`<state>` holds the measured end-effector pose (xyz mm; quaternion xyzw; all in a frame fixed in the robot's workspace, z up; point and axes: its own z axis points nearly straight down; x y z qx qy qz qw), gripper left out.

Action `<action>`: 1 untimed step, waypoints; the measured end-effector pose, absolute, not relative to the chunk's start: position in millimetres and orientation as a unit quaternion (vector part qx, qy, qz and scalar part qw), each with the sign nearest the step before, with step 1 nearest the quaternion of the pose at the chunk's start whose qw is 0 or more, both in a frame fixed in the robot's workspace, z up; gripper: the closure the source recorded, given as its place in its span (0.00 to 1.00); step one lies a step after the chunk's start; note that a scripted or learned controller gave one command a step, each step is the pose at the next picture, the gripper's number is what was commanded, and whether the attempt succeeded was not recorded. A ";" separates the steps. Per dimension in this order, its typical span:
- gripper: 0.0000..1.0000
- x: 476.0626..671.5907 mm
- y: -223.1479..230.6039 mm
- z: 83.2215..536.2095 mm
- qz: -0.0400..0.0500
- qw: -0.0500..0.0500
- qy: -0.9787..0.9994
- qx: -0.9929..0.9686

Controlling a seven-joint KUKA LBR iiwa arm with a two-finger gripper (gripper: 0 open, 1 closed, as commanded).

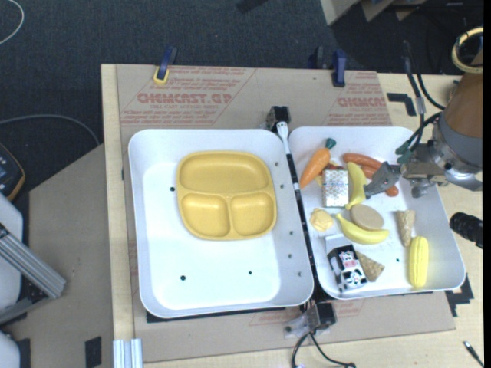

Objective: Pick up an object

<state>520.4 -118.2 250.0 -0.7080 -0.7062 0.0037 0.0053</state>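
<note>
Two bins: shallow white plastic bins side by side on the cardboard-covered counter (230,98); left bin (153,228), right bin (441,228).
Left bin contents: one yellow three-compartment plastic plate (226,194), lying flat in the upper half.
Right bin contents: orange toy carrot with green top (316,164); small silver-grey patterned packet (335,186); yellow toy banana (362,231) with a round tan disc (367,218) on it; pale yellow lump (321,221); black-and-white patterned carton (347,267); tan wedge (372,266); yellow toy corn cob (418,261); beige cone-shaped piece (405,225); orange-red sausage-shaped piece (362,160), partly behind the claw.
Arm: grey with an orange band, reaching in from the right over the upper part of the right bin.
Claw: dark two-finger claw (381,181), low over the middle items, near the upper end of a yellow piece and just beside the sausage-shaped piece; whether it is spread or closed, I cannot tell.
Held object: none seen between the fingers.
Task progress: early, by my judgement; all items appear to lie in the bin, none raised.
Remaining: close on one item, probably one nearest the tips, then lift it clear.
</note>
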 end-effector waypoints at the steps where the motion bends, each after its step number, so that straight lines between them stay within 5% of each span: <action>1: 0.00 522.7 -118.0 256.1 0.000 0.000 -0.707 -0.707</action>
